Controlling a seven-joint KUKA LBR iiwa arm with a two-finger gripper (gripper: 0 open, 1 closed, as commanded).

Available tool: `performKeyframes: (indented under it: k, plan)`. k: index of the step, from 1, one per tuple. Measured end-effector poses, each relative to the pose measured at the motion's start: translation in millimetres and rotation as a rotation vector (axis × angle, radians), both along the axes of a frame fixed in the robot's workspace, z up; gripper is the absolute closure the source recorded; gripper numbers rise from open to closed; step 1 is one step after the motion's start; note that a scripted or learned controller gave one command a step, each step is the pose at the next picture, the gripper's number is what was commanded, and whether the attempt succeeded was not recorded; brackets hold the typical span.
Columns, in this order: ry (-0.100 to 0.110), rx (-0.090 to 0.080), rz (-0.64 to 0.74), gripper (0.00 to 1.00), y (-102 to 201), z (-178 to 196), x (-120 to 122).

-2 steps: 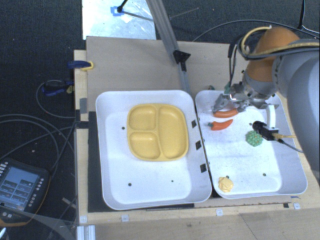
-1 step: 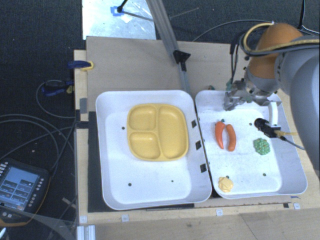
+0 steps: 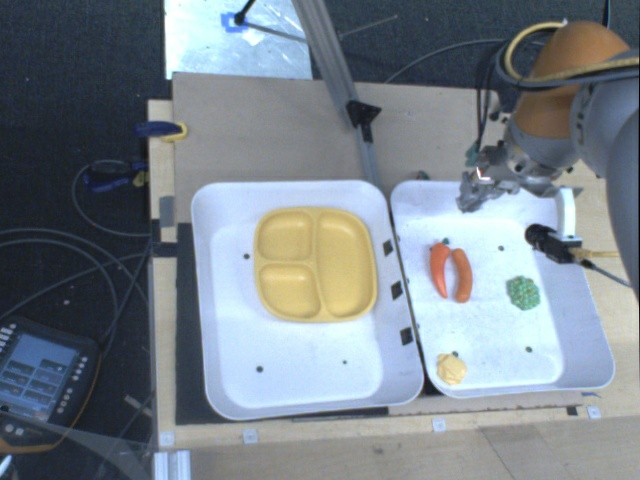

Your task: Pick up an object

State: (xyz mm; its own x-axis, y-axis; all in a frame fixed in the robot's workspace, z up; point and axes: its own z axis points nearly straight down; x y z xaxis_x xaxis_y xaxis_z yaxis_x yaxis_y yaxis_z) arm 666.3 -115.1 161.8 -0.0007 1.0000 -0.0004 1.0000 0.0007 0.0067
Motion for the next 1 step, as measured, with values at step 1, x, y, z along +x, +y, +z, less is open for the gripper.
performKeyframes:
  k: [1]
  plan:
    - [-0.001,-0.001,0.004,1.0,-2.0,44.8,3.2]
